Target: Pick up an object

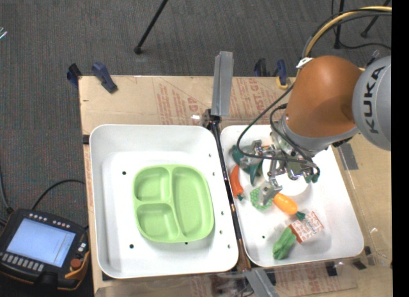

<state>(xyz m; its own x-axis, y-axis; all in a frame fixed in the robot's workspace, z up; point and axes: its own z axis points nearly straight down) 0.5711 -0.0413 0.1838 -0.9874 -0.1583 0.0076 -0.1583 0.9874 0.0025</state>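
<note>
Camera view looked down on two white bins. A green plate (172,203) with three parts sat in the left bin (102,161). The toys lay in the right bin (345,225). The gripper (276,177) hung low over that bin, but how wide it was could not be told, and nothing showed held in it. An orange carrot (285,203) lay just below the gripper, toward the front of the bin. Its long side ran slanted, from up-left to down-right. A green and white toy (262,197) lay touching its left end. A small box (307,227) and a green toy (283,243) lay farther to the front. A thin orange toy (236,181) lay by the left wall. The carrot looked nearest, so a short drop forward would likely reach it.
</note>
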